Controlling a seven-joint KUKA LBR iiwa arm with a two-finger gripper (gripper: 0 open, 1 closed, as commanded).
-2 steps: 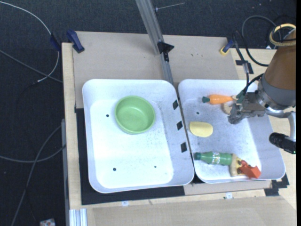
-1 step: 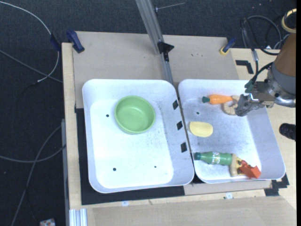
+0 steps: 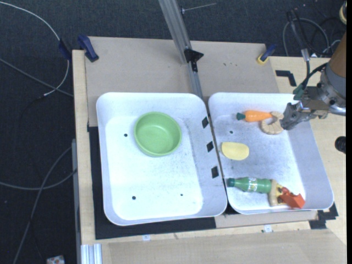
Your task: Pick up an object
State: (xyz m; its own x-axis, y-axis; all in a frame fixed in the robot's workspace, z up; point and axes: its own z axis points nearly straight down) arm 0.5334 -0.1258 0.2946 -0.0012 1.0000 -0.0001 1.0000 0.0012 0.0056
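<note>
Hovering at the right bin's (image 3: 316,147) upper right edge, the gripper (image 3: 290,116) is sitting just beside a tan ring-shaped object (image 3: 270,126) and an orange carrot toy (image 3: 256,115), its jaw state impossible to tell.

I'm looking down at a tan bench (image 3: 143,65) that is carrying two white bins side by side. The left bin (image 3: 110,164) and right bin (image 3: 316,164) are touching.

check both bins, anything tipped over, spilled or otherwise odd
Nothing spilled or damaged. The round green plastic bowl sits upright in the left white bin. In the right white bin the green plastic bottle lies on its side. The hand hovers by the tan ring-shaped biscuit toy.
</note>
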